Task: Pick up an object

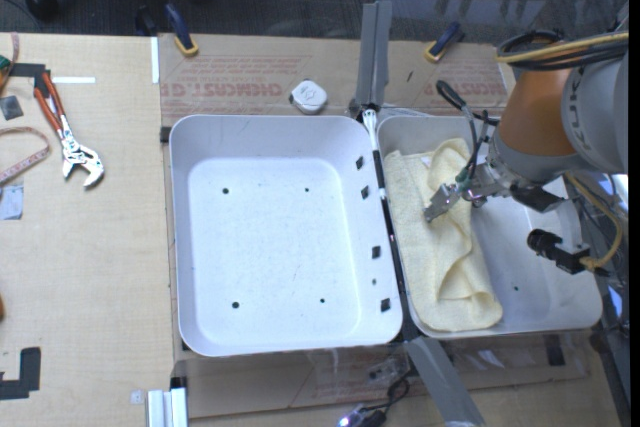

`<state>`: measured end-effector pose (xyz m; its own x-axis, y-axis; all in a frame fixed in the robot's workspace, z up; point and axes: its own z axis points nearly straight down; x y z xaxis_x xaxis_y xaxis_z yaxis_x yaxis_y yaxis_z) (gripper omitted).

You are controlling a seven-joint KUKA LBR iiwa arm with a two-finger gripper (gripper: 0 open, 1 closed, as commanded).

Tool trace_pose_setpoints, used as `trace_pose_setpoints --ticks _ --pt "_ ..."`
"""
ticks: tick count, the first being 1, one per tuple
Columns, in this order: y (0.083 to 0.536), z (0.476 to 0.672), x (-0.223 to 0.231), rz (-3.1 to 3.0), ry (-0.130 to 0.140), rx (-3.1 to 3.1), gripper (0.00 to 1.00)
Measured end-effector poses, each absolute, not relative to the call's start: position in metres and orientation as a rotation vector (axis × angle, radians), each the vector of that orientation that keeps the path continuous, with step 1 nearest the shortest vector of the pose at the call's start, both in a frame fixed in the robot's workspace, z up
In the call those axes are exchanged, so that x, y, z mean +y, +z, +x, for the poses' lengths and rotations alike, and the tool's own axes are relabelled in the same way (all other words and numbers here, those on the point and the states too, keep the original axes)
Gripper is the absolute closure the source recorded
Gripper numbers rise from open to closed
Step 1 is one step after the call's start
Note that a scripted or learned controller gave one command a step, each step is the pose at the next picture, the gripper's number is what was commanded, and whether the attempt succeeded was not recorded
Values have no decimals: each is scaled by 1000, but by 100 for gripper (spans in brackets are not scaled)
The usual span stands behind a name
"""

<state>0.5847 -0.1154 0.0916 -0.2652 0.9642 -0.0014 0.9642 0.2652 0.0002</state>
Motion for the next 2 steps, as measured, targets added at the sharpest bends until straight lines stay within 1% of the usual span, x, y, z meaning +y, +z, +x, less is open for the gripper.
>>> trace_pose_setpoints --ticks 1,2 --pt "101 585 -116 1906 -1 2495 100" --pt "191 612 -60 2220 -5 2223 100"
